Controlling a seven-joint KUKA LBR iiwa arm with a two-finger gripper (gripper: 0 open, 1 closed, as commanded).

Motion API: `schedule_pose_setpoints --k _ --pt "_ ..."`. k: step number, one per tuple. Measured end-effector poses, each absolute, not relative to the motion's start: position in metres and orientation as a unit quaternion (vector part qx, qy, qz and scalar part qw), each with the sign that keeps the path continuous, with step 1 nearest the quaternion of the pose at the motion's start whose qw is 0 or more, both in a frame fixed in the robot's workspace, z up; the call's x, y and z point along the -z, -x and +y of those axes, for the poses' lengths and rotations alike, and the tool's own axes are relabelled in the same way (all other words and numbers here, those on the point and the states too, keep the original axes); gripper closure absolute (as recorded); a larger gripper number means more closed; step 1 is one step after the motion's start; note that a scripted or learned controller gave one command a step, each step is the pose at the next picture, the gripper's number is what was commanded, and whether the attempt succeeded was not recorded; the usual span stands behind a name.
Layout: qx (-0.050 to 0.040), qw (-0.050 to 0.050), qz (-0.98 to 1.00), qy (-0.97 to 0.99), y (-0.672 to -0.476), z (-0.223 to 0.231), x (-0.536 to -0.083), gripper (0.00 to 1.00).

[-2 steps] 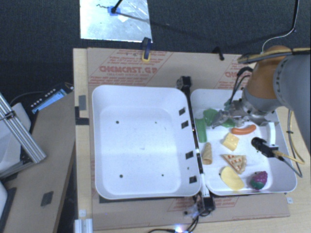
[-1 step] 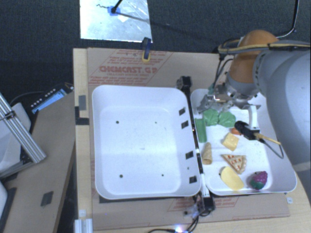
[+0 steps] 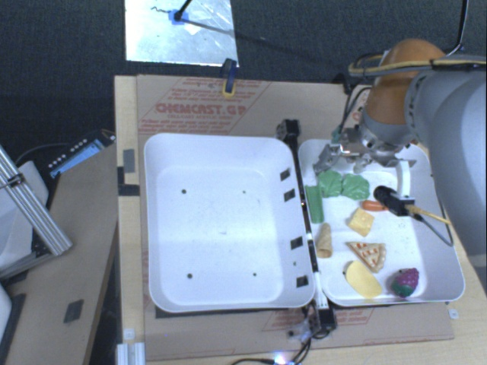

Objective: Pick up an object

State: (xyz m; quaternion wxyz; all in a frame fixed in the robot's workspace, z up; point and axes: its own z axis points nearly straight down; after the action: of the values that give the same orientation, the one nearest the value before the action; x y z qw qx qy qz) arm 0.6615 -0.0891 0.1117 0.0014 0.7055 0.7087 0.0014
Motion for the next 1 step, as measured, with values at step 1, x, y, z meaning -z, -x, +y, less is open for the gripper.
schedule_pose_setpoints --k 1 --pt "-0.0032 0.002 0.711 -0.704 -0.6509 -0.0216 -0.1899 0.00"
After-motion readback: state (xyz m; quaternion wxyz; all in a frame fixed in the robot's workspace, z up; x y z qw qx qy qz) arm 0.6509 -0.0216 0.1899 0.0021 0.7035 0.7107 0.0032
